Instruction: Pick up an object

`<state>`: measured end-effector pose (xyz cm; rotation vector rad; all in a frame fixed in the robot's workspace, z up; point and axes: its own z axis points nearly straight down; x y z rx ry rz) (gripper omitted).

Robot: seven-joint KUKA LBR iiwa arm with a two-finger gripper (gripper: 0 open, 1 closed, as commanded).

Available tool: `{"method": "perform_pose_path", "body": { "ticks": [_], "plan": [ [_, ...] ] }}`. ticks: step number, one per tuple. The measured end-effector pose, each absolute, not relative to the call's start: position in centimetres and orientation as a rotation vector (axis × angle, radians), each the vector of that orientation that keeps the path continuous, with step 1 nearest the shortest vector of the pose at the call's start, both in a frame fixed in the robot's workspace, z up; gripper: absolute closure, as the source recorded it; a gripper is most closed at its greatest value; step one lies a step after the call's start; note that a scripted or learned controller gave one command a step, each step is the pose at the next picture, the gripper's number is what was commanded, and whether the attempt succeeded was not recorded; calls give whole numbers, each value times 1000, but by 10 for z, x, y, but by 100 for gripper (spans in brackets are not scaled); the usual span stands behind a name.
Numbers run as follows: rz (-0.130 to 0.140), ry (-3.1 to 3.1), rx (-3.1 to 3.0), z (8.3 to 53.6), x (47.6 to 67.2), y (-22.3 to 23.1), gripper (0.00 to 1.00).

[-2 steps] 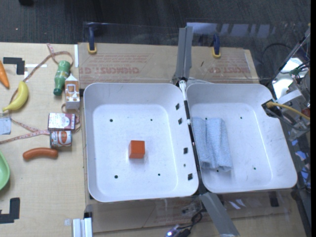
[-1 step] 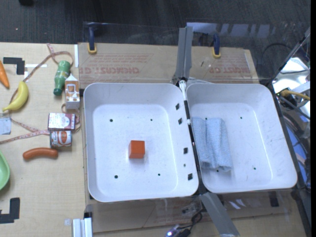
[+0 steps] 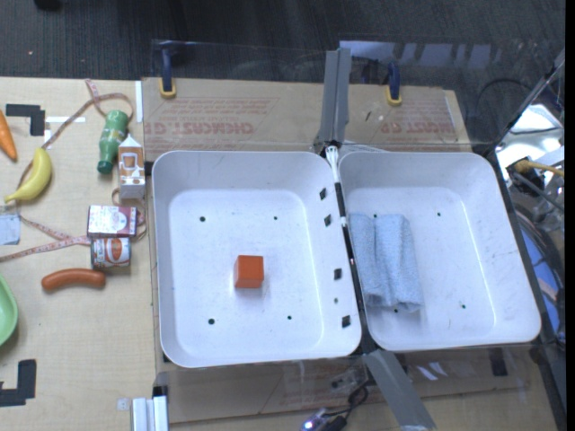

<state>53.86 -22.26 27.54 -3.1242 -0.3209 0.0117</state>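
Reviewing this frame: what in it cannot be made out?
- Camera view: labels on the small cartons left of the bins are too small to read.
- Green dish is cut off by the left edge.
- What lies under the folded blue cloth is hidden by the cloth.

My bench [image 3: 72,330] carries two white bins [image 3: 180,330] side by side; left of them lie a banana [image 3: 30,177], a green bottle [image 3: 111,137], a sausage [image 3: 73,280] and what look like small cartons [image 3: 112,220].
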Motion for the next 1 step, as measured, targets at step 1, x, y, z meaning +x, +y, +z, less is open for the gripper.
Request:
{"method": "perform_pose_path", "body": {
  "ticks": [1],
  "plan": [
    [4,-491,-3101,91,547,-150,100]
  ]
}}
